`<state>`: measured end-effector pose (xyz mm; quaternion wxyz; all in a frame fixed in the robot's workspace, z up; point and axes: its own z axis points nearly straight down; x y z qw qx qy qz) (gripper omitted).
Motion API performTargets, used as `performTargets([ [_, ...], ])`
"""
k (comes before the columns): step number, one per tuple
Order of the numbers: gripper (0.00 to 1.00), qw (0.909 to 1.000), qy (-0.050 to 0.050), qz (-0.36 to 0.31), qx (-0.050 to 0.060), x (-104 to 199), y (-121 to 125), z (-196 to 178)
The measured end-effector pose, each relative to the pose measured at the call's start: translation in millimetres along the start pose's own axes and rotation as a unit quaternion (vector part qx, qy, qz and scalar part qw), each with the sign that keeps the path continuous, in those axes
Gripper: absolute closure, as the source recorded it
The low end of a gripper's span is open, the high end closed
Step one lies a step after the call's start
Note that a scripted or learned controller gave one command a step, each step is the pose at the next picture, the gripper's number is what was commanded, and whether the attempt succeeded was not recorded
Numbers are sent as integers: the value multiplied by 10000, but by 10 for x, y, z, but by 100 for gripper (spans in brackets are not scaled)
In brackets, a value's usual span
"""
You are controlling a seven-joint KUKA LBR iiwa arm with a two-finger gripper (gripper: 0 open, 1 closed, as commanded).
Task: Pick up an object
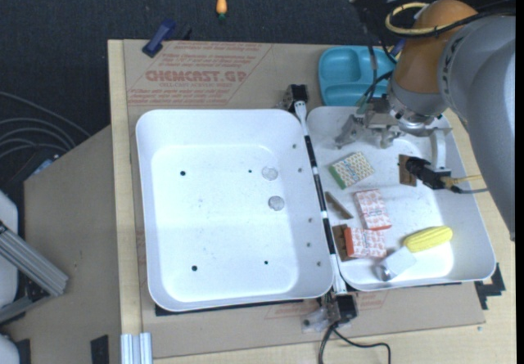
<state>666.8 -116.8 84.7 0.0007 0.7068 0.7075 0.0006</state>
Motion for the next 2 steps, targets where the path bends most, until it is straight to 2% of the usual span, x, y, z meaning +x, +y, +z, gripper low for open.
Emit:
performTargets([
  [1, 0, 10000, 6, 9, 19, 78, -674, -219],
  [2, 0, 10000, 6, 9, 22, 120, -1472, -169],
])
